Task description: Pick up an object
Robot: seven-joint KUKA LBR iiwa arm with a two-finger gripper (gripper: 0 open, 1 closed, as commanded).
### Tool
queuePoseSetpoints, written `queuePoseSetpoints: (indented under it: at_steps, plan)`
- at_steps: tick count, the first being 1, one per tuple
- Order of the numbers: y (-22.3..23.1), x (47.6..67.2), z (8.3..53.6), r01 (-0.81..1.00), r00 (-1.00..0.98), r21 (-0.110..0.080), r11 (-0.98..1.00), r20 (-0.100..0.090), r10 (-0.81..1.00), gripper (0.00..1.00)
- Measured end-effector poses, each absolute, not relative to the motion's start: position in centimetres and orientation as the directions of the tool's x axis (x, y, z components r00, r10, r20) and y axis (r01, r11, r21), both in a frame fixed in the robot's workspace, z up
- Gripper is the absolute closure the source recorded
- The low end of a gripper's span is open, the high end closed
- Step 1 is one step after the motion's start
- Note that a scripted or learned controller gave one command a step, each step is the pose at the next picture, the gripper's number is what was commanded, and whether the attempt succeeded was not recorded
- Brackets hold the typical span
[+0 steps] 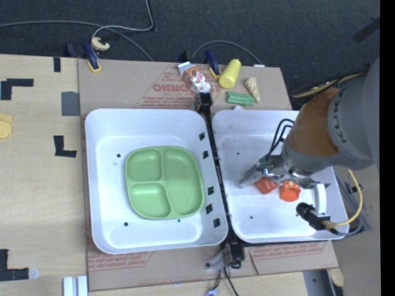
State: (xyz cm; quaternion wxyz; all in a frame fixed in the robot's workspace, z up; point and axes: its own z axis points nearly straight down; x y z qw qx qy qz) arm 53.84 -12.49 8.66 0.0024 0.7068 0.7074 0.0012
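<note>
In the right bin (247,227) two small things lie side by side: a red one (265,186) and an orange one (289,193). My gripper (258,174) is low inside this bin, just left of and above the red thing, close to it or touching it. The grey wrist with its orange band (315,131) hangs over the bin's right half and hides part of the floor there. Nothing can be seen held in the gripper.
A green divided plate (163,182) lies in the left bin (99,165). Behind the bins on the cardboard sit a yellow bottle (229,73), a green piece (239,98), a beige piece (252,89) and a small packet (196,79).
</note>
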Motion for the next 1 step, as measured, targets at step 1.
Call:
queuePoseSetpoints:
  at_steps: [1]
  plan:
    - [-12.59,53.89,9.67,1.0,0.0,0.006,0.0,-0.004,1.0,1.0]
